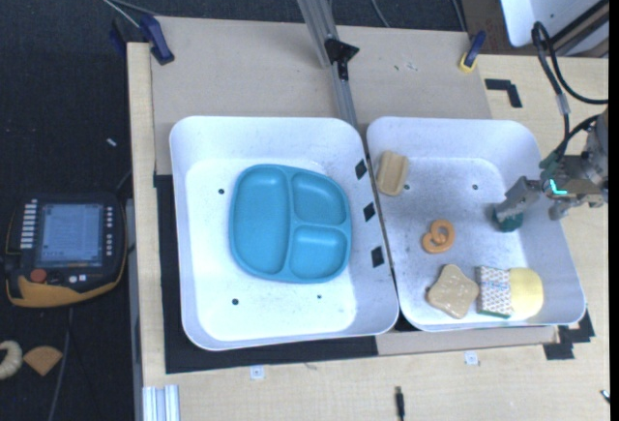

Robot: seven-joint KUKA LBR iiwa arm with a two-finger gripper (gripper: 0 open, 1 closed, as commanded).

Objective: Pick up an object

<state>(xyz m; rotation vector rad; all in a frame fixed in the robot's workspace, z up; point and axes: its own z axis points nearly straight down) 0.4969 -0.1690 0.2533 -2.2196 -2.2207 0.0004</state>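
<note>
The fingers (510, 215) hang at the right bin's (503, 140) right side; whether they are spread or closed cannot be told. Pretzel (439, 236), cracker (453, 290), patterned block (494, 291) and yellow ball (524, 291) lie lower right; blue divided plate (290, 222) left.

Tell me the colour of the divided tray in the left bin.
The divided tray is light blue, seen clearly in the camera view.

no legible text, pendant screen (71, 231) (too blurred)
</note>
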